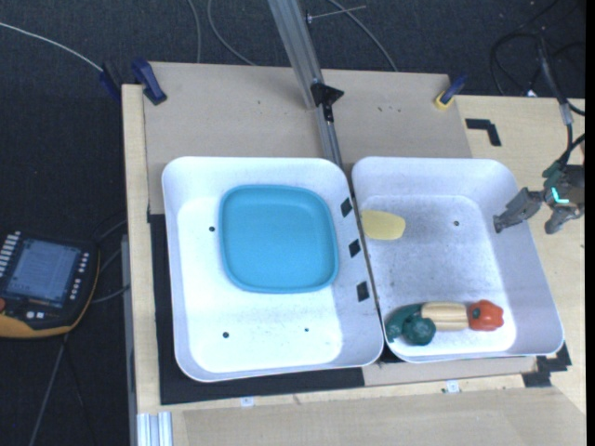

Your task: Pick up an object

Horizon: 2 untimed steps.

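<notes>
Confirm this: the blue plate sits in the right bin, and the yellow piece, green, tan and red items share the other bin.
Not quite. The camera view shows the blue plate in the left bin, not the right. The yellow piece, green item, tan item and red item do share the other bin.

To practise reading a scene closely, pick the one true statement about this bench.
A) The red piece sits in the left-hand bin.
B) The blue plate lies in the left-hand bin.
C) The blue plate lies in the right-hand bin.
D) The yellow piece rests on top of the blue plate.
B: the blue plate lies flat in the left-hand bin, while the yellow piece and red piece are in the right-hand bin.
</notes>
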### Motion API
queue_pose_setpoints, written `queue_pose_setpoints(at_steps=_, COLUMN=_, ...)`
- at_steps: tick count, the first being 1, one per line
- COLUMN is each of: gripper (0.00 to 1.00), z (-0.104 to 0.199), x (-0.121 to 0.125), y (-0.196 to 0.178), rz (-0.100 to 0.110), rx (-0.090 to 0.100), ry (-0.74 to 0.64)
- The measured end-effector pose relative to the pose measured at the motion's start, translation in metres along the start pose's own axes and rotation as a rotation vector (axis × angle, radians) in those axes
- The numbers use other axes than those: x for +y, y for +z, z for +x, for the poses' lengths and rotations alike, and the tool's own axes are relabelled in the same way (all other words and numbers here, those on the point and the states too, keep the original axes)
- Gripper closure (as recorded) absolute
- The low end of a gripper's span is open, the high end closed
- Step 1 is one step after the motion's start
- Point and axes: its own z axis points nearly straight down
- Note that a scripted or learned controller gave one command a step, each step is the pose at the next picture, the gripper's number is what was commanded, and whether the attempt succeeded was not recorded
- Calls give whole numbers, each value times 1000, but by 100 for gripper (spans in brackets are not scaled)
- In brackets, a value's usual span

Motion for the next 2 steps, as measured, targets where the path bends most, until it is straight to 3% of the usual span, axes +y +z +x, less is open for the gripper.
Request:
queue_pose_setpoints(at_steps=1, gripper=0, z=0, x=0, y=0, rz=0, rx=0, ry=0)
queue_pose_setpoints(at_steps=2, gripper=0, z=2, x=-3, y=62, rz=5, rx=2, ry=0)
